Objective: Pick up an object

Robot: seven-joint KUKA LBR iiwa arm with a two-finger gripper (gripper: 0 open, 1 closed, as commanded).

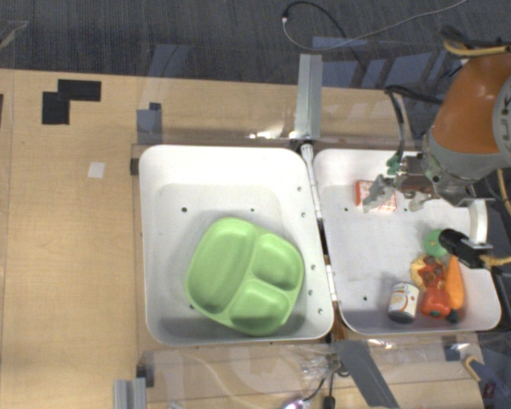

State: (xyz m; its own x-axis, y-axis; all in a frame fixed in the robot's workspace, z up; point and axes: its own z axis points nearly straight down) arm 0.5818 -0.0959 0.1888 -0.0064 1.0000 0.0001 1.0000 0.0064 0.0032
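From where I stood, the grey arm [481,156], with its orange band, reached in from the right edge of the frame over the upper part of the right bin [358,262]. Its gripper [381,196] sat low in that bin's upper left area, right at a small red-and-white packet [363,192]. The metal of the gripper overlapped the packet's right side, and I couldn't tell whether it was clenched on the packet or released, nor whether the packet was off the bin floor.

The rest of the right bin's contents were bunched in its lower right corner, well apart from the packet. A small can with a pale label [402,302] stood upright. Just right of it lay a red toy vegetable [434,307], with an orange toy vegetable [454,284] against it. Above those sat a yellow-and-red item [423,271], too small to name, and a small green piece [431,244].

The left bin [179,177] held a lime-green divided plate [245,275] with three compartments, lying in the lower middle of the bin. Both bins sat side by side, touching, on the pale wooden bench [60,254].
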